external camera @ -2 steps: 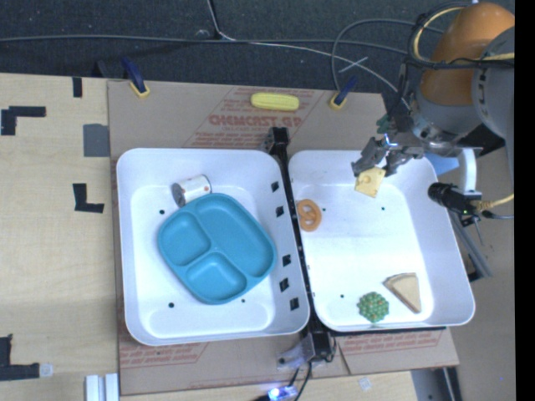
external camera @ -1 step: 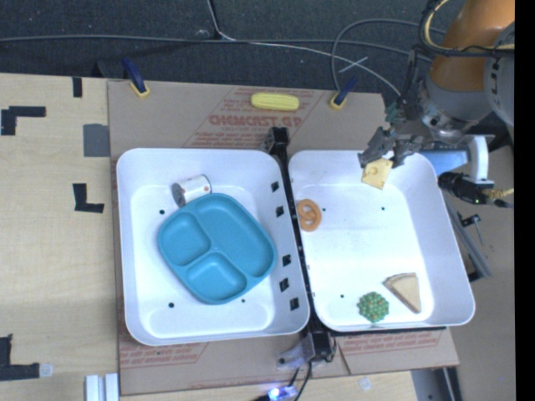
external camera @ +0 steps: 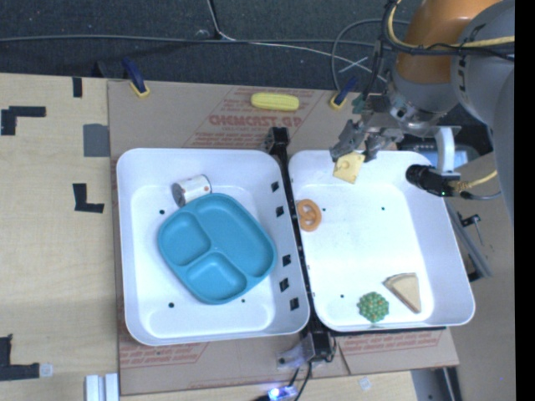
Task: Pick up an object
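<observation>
My gripper (external camera: 354,152) hangs over the far left corner of the right bin (external camera: 435,249). It is shut on a small pale-yellow cheese-like wedge (external camera: 349,170), which pokes out below the fingertips, lifted just above the bin's rim. On the right bin's floor lie an orange pretzel (external camera: 308,215) by the left wall, a green broccoli piece (external camera: 374,307) near the front, and a tan bread-like wedge (external camera: 405,291) beside it.
The left bin (external camera: 134,224) holds a blue divided plate (external camera: 217,247) and a small grey-white can (external camera: 191,190) lying on its side. A yellow oblong object (external camera: 274,101) rests on the cardboard behind the bins. Cables hang near the arm's orange band (external camera: 439,11).
</observation>
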Motion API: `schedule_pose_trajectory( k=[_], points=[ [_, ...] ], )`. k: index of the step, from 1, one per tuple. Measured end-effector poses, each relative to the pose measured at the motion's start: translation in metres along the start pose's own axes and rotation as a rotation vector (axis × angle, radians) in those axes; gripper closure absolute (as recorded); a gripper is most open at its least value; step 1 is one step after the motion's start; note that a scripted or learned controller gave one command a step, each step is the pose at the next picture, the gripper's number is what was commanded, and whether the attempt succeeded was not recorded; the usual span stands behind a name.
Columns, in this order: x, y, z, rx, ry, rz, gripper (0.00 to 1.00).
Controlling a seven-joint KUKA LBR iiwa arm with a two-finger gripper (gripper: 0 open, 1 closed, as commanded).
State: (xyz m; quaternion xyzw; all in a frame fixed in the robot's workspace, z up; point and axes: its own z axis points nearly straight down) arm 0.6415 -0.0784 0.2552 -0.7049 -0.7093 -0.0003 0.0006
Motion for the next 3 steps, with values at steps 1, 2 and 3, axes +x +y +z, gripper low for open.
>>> schedule_pose_trajectory(
  k=[1, 2, 3],
  points=[
    [0.046, 0.008, 0.015, 0.002, -0.002, 0.003, 1.00],
    [0.104, 0.020, 0.017, 0.001, -0.001, 0.000, 1.00],
    [0.147, 0.023, 0.017, 0.001, -0.002, 0.003, 1.00]
  ],
)
